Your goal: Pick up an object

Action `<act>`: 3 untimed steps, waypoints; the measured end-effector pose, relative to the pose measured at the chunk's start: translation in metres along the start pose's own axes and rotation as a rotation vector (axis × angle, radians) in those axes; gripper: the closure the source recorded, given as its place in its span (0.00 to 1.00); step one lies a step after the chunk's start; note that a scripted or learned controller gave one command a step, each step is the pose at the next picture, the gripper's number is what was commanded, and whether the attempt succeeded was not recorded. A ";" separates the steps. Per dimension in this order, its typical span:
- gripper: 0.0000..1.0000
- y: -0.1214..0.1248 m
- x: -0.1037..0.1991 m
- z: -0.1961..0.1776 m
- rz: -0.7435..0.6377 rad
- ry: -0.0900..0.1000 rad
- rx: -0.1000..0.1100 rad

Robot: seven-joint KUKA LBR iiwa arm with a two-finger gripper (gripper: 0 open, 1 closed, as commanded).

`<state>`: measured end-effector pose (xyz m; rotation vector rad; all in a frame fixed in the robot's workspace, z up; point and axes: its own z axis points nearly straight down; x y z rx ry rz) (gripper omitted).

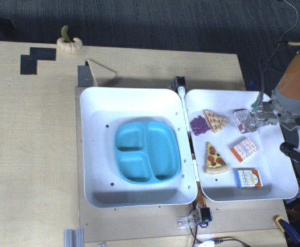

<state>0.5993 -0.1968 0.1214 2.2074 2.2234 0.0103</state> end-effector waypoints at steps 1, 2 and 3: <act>0.00 0.000 0.000 0.000 0.000 0.000 0.000; 1.00 0.002 0.001 -0.011 -0.002 0.000 -0.004; 0.00 0.002 0.001 -0.011 -0.002 0.000 -0.004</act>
